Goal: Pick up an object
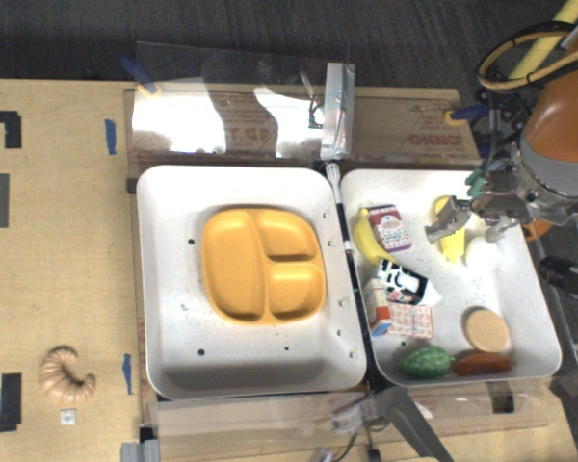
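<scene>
The gripper (459,221) hangs over the far part of the right bin (539,287), its jaws open around the top of a yellow toy (452,242). A banana (366,239), a green ball (423,362) and a round cookie (486,330) lie nearby. The left bin (164,258) holds a yellow tray (263,264).

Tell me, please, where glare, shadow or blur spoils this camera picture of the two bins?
In the camera view, strong glare washes out the clear sheet behind the left bin; a soft shadow lies along that bin's near wall; the gripper and the yellow thing below it look slightly blurred; the yellow tray and the right bin's small things are evenly lit.
</scene>
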You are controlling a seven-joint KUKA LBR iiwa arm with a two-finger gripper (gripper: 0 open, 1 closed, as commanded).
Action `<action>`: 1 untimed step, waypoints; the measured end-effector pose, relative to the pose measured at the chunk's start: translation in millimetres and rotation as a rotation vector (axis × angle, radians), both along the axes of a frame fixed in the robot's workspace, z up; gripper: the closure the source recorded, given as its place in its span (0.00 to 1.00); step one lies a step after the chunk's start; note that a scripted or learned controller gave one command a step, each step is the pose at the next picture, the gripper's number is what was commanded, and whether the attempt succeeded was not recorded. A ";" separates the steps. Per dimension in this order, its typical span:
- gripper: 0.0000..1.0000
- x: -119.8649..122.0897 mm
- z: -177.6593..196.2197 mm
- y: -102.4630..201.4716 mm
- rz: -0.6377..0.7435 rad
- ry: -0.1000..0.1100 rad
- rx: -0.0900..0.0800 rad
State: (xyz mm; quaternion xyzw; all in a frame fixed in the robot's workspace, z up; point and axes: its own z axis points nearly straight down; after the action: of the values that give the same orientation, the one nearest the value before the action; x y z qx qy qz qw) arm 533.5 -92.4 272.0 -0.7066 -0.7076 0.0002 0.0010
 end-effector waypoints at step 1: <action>0.00 -5.0 -138.4 -3.7 -0.190 0.000 -0.001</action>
State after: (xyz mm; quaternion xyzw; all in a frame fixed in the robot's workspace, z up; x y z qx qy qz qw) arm 528.5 -96.1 133.6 -0.7705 -0.6374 0.0005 0.0009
